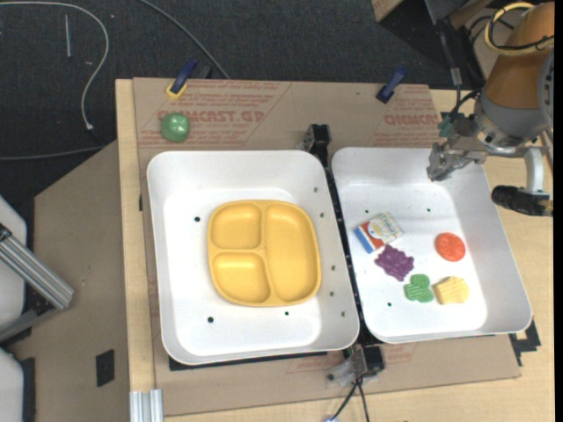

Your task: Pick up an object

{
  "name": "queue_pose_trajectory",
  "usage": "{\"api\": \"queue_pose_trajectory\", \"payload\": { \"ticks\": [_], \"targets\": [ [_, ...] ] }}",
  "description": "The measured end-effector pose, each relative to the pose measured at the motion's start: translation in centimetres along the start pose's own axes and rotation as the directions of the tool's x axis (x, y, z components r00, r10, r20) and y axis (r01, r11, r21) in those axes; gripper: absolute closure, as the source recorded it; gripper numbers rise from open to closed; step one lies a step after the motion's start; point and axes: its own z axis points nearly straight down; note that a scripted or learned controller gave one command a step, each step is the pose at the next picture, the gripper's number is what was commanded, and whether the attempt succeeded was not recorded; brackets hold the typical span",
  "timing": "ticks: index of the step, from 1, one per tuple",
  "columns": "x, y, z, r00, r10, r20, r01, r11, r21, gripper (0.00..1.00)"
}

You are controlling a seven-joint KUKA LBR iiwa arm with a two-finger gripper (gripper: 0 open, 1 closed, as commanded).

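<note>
white right bin [493,319]: my jaws hover over far corner, state unclear; orange piece [450,246], purple grapes [395,261] lie below.

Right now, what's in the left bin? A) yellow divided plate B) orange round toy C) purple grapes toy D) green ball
A. The yellow divided plate sits in the left bin; the purple grapes toy and orange round toy lie in the right bin, and the green ball rests on the cardboard outside both.

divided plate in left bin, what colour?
Yellow: the divided plate shows clearly in the camera view.
</note>
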Motion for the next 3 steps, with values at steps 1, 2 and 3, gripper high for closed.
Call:
{"api": "queue_pose_trajectory", "payload": {
  "ticks": [1, 2, 3],
  "targets": [
    [0.8, 0.5, -6.2, 1.000, -0.001, 0.000, 0.001, 1.000, -0.002, 1.00],
    [0.9, 0.6, -6.5, 1.000, 0.000, -0.001, 0.000, 1.000, 0.004, 1.00],
    [6.4, 0.0, -6.4, 1.000, -0.004, -0.004, 0.004, 1.000, 0.010, 1.00]
  ]
}}
